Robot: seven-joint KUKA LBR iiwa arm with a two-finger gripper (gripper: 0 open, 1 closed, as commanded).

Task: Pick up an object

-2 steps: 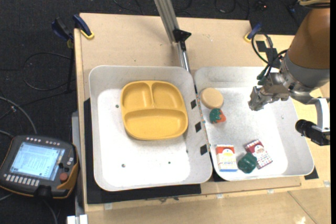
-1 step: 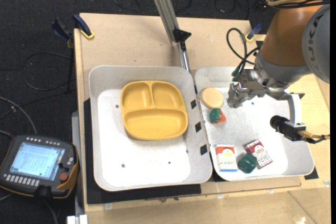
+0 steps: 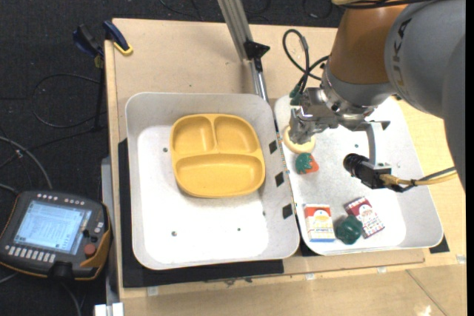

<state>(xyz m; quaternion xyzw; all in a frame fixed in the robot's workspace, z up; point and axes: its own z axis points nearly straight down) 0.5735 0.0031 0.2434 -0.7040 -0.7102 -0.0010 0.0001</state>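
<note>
The grey two-finger gripper (image 3: 299, 134) hung low over the right white shallow bin (image 3: 415, 233), directly above a pale yellow round object (image 3: 301, 144) near the bin's left wall; whether it was closed on anything could not be told. A small red and green toy (image 3: 306, 164) lay just beside. The wall probably left little room on that side. The white and red carton (image 3: 319, 223), dark green lump (image 3: 348, 230) and red packet (image 3: 365, 216) sat apart. A yellow divided plastic plate (image 3: 218, 155) occupied the left white bin (image 3: 148, 233).

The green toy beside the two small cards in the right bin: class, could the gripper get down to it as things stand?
Probably yes. The green toy lies uncovered from above, though the red-and-white cards flank it closely, and the gripper hangs in the same bin.
</note>
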